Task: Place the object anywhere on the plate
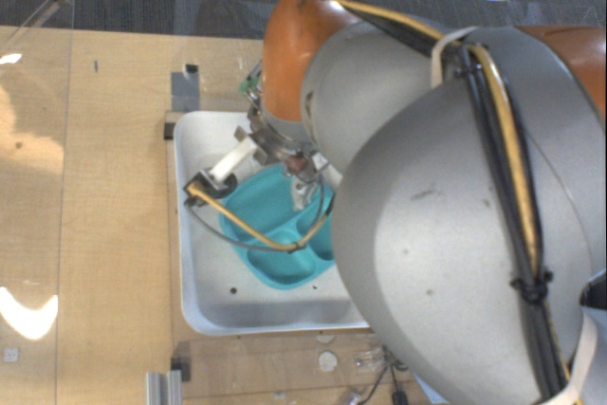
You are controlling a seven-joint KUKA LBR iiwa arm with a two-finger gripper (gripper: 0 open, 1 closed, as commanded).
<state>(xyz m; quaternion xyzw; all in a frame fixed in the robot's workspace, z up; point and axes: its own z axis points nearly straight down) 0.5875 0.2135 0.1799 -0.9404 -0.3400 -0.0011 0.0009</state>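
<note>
- My arm (446,194), grey with an orange band (285,52) above the wrist, reaches in from the right and covers most of the right half of the camera view.
- My hand (302,190) points down over a turquoise plate (270,223), near the plate's upper right part.
- I cannot tell whether my hand is spread or pressed together; the wrist and its fittings hide the tips from above.
- I cannot make out any object between the tips, so I cannot say that I am holding one.
- The object meant for the plate cannot be picked out; my arm hides the part of the bin beneath it.
- The plate is a divided one, with raised ridges marking off compartments. The turquoise surface that shows looks bare.
- The plate lies inside a shallow white bin (204,289), toward the bin's right side, and its right edge runs under my arm.
- The bin's left and lower floor show white, with a few small dark specks.
- A white cylindrical fitting (228,164) juts out from my wrist to the left, above the plate's upper left edge.
- A yellow and black cable (237,228) loops from that fitting down across the plate and back up toward my hand.
- The bin sits on a pale wooden surface (85,204), which stretches away to the left.
</note>
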